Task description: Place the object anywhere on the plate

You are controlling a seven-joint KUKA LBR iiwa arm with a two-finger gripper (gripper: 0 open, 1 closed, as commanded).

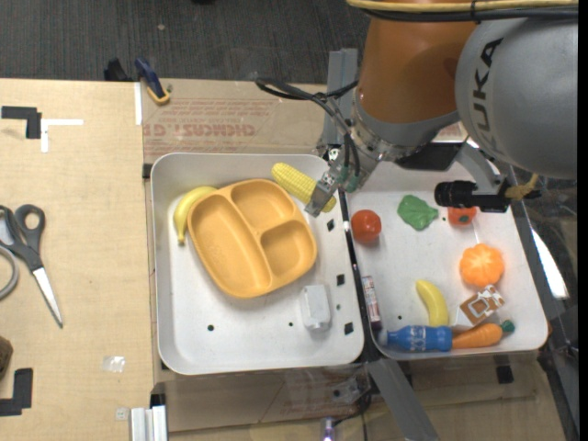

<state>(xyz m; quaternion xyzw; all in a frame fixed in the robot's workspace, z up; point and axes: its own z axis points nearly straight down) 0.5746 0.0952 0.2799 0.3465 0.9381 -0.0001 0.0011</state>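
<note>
corn point(292, 181) at plate point(246, 239) rim, end effector point(322, 194) touching it.

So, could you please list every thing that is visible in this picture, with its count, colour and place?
plate: 1, orange, three compartments, left bin
corn cob: 1, yellow, at plate's upper right rim, by the gripper
banana: 1, yellow, left bin, against plate's left rim
small block: 1, grey-white, left bin, lower right
tomato: 1, red, right bin
leaf: 1, green, right bin
orange: 1, right bin
small banana: 1, yellow, right bin
bottle: 1, blue, right bin, front
carrot: 1, orange, beside bottle
scissors: 1, grey, bench left
gripper: 1, grey, over corn cob
</note>
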